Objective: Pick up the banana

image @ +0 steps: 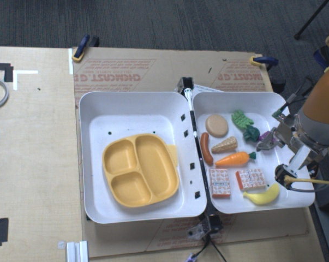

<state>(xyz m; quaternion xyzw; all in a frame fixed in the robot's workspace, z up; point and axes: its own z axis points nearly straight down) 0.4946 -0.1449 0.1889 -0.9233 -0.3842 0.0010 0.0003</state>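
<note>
Inspector: Nearest your lens, a curved yellow plastic banana lies along the front wall of the right-hand shallow white bin.

Operator: And the gripper?

Inspector: You will find the grey two-finger gripper above that bin's right side, just beside a dark green leafy toy and well apart from the banana. Whether it is open or closed, I cannot tell.

Operator: What else is in that bin?

Inspector: You have two small printed cartons just left of the banana, an orange plastic carrot behind them, then a tan waffle cone, a red sausage and a round beige bun.

Operator: The left bin?

Inspector: Your left-hand white bin holds a yellow three-compartment plastic tray.
</note>
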